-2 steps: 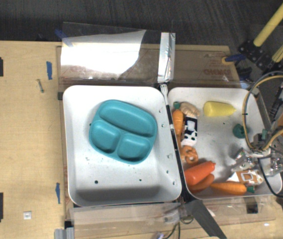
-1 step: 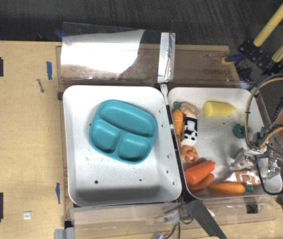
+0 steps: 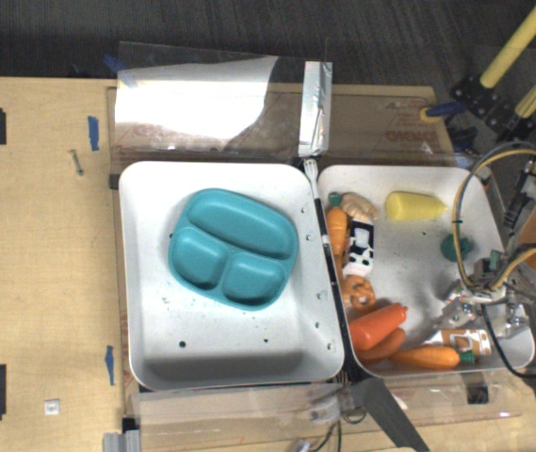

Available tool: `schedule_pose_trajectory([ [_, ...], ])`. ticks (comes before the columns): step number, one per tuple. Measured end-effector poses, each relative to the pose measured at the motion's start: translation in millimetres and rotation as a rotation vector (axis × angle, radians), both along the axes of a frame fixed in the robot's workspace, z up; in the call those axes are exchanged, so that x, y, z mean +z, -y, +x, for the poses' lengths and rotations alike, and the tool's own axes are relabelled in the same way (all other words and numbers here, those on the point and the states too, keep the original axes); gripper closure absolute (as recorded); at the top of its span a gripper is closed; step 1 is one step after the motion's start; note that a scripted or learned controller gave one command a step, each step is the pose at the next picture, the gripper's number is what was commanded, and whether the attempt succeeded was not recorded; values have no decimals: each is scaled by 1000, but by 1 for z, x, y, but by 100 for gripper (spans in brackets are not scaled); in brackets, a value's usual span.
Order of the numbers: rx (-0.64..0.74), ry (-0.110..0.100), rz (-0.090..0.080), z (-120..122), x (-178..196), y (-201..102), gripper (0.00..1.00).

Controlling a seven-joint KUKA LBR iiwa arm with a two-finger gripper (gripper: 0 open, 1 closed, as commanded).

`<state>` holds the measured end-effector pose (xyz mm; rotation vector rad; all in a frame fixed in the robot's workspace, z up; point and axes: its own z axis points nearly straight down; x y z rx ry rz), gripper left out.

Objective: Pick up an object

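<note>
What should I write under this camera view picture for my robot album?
Robot gripper low in the right bin near carrots and a yellow block; a teal tray sits in the left bin.

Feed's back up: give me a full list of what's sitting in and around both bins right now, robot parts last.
Left white bin: one, white, left half of the bench.
Teal divided plastic tray: one, teal, middle of the left bin.
Right white bin: one, white, beside the left bin.
Yellow rounded block: one, yellow, far side of the right bin.
Black-and-white toy: one, by the right bin's left wall.
Orange carrot-shaped toys: several, orange and red-orange, left wall and near corner of the right bin; exact count unclear.
Small teal piece: one, right part of the right bin.
Pincer: one, metallic with cables, low over the right bin's right side.
</note>
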<state>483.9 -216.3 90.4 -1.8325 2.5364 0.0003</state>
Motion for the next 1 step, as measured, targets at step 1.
schedule_pose_trajectory([
  [1, -3, 9, -3, 3, 11, 1, 100],
])
